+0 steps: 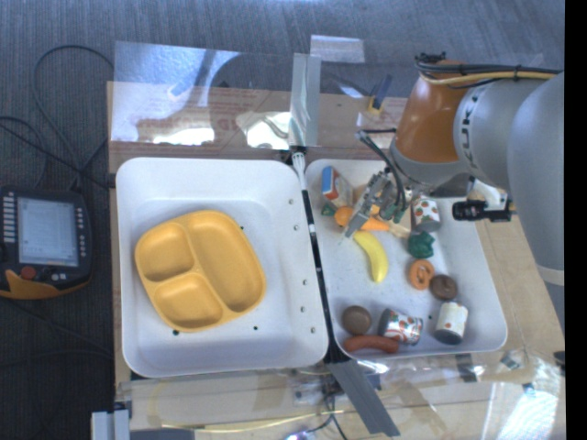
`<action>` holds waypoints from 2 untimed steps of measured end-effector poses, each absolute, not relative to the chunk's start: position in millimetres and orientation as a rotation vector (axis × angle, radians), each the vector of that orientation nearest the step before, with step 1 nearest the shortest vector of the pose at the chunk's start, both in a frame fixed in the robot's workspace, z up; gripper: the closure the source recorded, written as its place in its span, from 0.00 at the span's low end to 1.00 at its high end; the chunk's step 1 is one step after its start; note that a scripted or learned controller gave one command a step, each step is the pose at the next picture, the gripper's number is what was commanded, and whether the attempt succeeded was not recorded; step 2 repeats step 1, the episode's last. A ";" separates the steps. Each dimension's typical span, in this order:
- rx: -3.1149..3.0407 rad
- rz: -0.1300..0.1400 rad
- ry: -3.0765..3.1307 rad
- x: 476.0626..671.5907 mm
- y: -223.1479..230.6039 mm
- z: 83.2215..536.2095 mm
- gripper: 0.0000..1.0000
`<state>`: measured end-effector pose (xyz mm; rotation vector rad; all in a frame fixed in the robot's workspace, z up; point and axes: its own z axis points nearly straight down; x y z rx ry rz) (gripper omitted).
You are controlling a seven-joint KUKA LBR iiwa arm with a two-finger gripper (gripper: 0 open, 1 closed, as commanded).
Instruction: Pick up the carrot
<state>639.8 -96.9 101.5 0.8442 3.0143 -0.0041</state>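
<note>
The carrot [345, 215] is a small orange piece near the top left of the right bin [486, 324], partly covered by my gripper. My gripper [369, 211] hangs low over the bin directly at the carrot's right end, slanting down and to the left, and seems to touch or nearly touch it. The grey arm with its orange band [429, 122] reaches in from the upper right. The clutter around the tip hides how the gripper stands on the carrot.
Crowded around the carrot are a small carton [331, 183], a yellow banana [371, 257], a green piece [421, 244] and a white-red item [425, 214]. Further forward lie an orange ring [420, 273], two brown balls, a can [401, 326] and a sausage [370, 344]. The left bin [147, 351] holds a yellow divided plate [199, 269].
</note>
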 end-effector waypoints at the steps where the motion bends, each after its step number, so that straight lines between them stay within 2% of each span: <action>1: 0.805 0.006 3.028 613.2 14.4 196.9 1.00; 2: 0.805 0.006 3.028 613.2 14.4 196.9 1.00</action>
